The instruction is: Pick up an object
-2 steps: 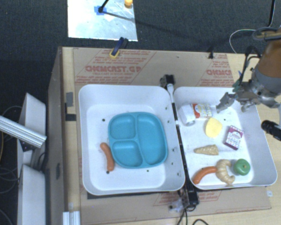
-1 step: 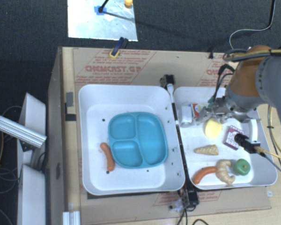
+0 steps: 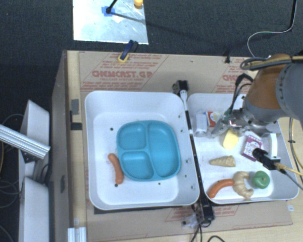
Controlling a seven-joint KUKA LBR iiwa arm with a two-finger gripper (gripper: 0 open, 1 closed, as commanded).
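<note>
arm (image 3: 272, 92) reaching into right bin (image 3: 288, 185) | gripper (image 3: 231, 127) low at yellow block (image 3: 231, 139), grip state can't be made out | nearby: cone (image 3: 222, 161), sausage (image 3: 220, 186), green ball (image 3: 261, 179) | left bin (image 3: 98, 135): blue tray (image 3: 148, 149), second sausage (image 3: 116, 168)

Two shallow white bins sit side by side on a brown board printed with red lettering. The left bin (image 3: 98, 150) holds a blue divided plate (image 3: 148, 150). The right bin (image 3: 285, 188) lies against it. Beyond the board, a shiny metal sheet (image 3: 108, 14) lies on dark carpet, with a small yellow item (image 3: 138, 2) on it.
</note>
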